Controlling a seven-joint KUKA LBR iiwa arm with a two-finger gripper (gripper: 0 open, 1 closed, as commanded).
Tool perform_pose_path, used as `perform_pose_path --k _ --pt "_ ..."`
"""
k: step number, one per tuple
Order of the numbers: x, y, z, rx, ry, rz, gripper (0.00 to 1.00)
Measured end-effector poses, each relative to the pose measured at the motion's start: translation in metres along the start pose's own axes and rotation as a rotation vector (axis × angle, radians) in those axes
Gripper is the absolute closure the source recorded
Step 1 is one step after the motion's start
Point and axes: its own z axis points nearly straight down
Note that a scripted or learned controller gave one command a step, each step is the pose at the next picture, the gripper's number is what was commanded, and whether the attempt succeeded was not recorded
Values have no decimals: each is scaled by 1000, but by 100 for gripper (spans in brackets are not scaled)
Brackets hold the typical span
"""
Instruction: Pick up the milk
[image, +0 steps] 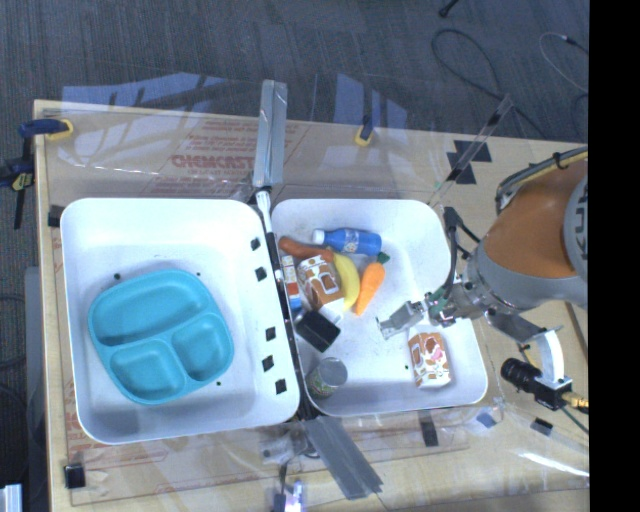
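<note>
pincer (400, 320) sits spread over the right bin (440, 235), nothing between its fingers. milk carton (429, 359) lies flat just beside it, near the bin's front wall.

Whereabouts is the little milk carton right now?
In the camera view the milk carton lies flat in the right-hand bin, near its front right corner, just below the robot's hand and apart from the food pile to its left.

A wooden bench (130, 130) stands on dark carpet (150, 40) with loose cables (470, 50).
</note>
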Motion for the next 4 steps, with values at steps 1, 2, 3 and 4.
perform_pose_path --k 1,2,3,4 --pt "1 -1 25 3 2 -88 0" --pt "1 -1 48 3 2 -66 0" --pt "1 0 116 0 1 -101 0" --pt "-1 0 5 -1 0 -151 0"
